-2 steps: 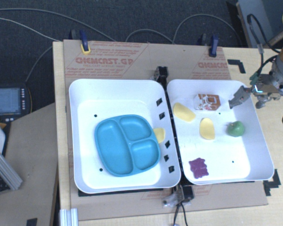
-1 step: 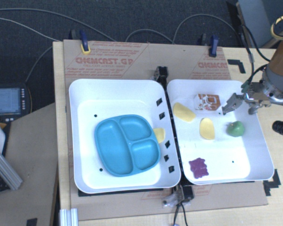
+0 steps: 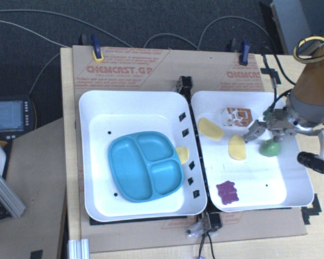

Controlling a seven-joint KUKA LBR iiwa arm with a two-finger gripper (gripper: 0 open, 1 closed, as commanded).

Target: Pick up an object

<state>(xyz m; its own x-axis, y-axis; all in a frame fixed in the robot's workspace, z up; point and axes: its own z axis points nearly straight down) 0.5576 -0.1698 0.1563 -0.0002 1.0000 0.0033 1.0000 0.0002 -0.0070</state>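
At the frame's right, in the right bin point(image 3: 297, 196), the gripper point(image 3: 264, 135) hangs with jaws spread apart, the green object point(image 3: 270, 148) just below them, ungrasped.

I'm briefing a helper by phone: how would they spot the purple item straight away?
Look in the right bin, the one without the blue tray. Near its front edge, towards the divider, lies a small purple object with a lumpy outline. It is the bin's sole purple item, apart from the yellow pieces farther back.

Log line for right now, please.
arm: over right bin | gripper: above green object, nothing visibly held | left bin: blue tray
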